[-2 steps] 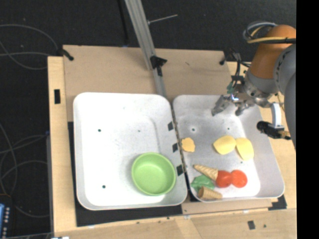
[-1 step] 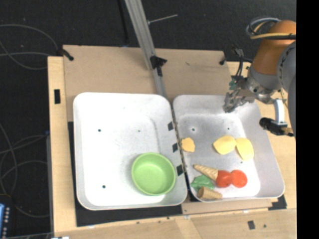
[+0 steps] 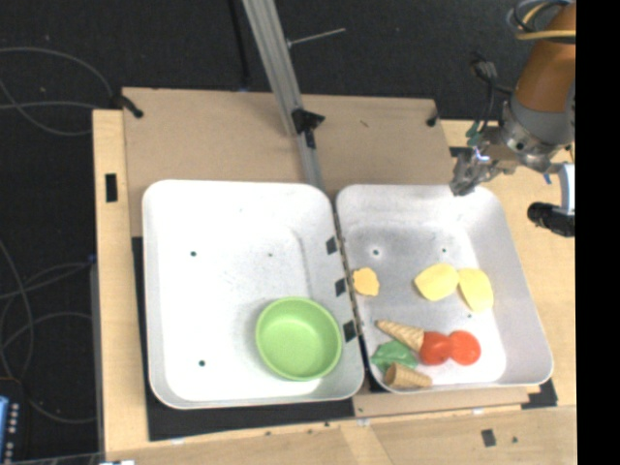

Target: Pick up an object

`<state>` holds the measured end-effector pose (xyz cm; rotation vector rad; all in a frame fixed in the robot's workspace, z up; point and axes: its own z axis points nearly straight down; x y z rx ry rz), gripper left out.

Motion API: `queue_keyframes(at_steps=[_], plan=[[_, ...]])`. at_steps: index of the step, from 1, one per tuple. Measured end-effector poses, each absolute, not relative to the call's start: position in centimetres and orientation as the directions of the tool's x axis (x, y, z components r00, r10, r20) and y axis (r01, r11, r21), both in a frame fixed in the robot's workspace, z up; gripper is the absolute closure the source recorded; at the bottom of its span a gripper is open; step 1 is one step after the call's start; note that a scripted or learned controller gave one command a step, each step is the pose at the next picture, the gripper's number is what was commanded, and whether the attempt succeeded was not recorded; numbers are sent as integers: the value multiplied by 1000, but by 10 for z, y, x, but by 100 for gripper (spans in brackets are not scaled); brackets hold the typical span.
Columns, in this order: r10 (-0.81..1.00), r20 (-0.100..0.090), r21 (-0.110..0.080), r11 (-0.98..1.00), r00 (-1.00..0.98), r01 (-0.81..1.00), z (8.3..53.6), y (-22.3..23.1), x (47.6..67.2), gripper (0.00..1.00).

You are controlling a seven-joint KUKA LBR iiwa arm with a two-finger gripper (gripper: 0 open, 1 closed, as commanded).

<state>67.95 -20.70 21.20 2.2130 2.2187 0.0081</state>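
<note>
Camera view puts your gripper (image 3: pixel 468 180) over the far rim of the right bin (image 3: pixel 504 223); whether it is released or clenched, you cannot tell. The yellow piece (image 3: pixel 436 282) lies mid-bin, just beside another yellow piece (image 3: pixel 476 290). It looks like light, stiff, smooth toy plastic, likely slippery; pinch it across its narrow width.
</note>
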Motion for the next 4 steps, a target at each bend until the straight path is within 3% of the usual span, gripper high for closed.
queue_keyframes(at_steps=[1, 3, 4], plan=[[1000, -1, 6, 3, -3, 1000, 246, -207, 681, 100], [1000, 1, 3, 8, -8, 1000, 251, -86, 685, 100], [1000, 1, -1, 6, -6, 1000, 242, -39, 679, 100]])
